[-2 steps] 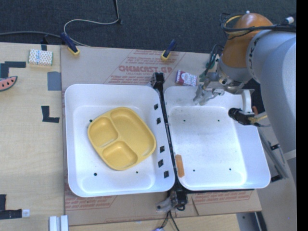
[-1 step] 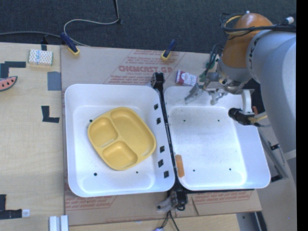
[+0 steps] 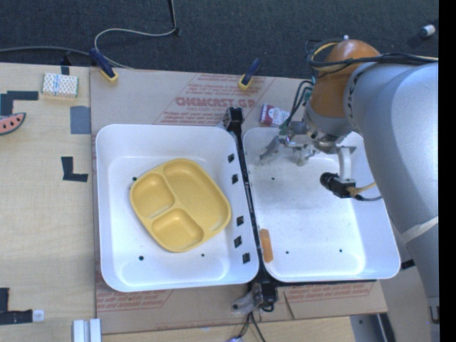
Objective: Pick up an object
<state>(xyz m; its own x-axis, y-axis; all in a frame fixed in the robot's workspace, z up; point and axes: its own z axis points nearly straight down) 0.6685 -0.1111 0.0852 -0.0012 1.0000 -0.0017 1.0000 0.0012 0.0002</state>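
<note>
Step in hand: the reach before any grasp; nothing is lifted, and I judge the pick to be barely begun
Arm: the grey arm (image 3: 399, 148) enters from the right, its orange band (image 3: 338, 73) above the wrist, and hangs over the far end of the right bin (image 3: 370, 262)
Pincer: the pincer (image 3: 285, 147) sits over the far left corner of the right bin, near the divider between the bins; its metal parts blur together, so I cannot tell how it is set, and no object is seen in it
Yellow tray: a three-compartment yellow tray (image 3: 180, 204) lies flat in the middle of the left bin (image 3: 114, 262), turned at a slant, well apart from the pincer
Orange piece: a small orange piece (image 3: 266, 244) lies at the left edge of the right bin, against the divider, toward the near end
Nearest candidate: the orange piece shares the bin with the pincer, so it looks the likelier target, though the task names no particular object
Next move calls for: travel along the divider toward the near end, then a descent straight over the piece
Difficulty: the piece hugs the bin wall, leaving little room on that side; a slight miss would likely close on nothing
Alternative: the tray is broad and shallow, so only its rim would offer a grip
Desk: cardboard sheet (image 3: 206, 102) under both bins, cables (image 3: 135, 34) beyond
</note>
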